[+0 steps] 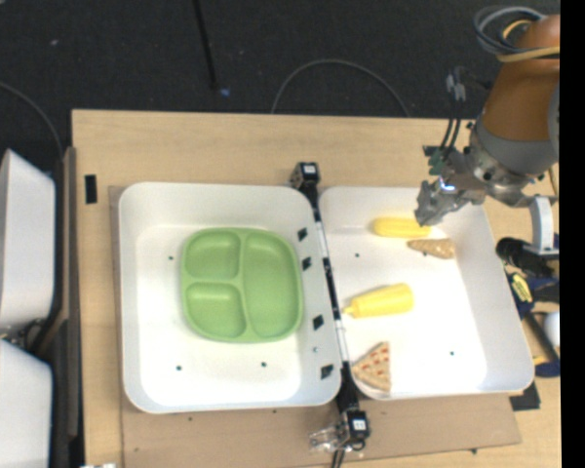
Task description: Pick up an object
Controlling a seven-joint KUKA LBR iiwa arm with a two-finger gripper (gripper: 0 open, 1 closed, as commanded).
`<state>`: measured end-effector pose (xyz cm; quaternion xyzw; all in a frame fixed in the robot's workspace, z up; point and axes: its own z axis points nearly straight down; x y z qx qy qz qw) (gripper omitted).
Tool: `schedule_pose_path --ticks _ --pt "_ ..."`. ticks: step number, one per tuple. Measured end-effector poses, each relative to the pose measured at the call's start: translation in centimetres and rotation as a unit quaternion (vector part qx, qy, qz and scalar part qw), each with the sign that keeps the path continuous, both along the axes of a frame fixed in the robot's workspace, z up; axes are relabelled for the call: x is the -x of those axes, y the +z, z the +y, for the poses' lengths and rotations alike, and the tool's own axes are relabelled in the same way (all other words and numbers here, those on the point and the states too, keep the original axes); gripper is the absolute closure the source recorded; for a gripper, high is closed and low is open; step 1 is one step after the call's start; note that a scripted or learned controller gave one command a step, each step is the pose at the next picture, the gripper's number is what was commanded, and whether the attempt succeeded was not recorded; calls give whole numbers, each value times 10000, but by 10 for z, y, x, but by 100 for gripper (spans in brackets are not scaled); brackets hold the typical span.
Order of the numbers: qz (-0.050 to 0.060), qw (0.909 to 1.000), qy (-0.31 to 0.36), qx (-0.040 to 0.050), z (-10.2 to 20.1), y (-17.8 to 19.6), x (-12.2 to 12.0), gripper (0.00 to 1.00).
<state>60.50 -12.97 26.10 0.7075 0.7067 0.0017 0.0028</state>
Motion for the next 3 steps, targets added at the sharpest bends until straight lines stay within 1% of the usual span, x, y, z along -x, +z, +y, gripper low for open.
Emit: schedule_pose_path --ticks 1,2,3 --pt "17 10000 36 -8 48 1 -17 100" --pt "31 10000 33 -6 103 -11 -17 100" --pt "18 10000 42 -13 154 -5 -31 100"
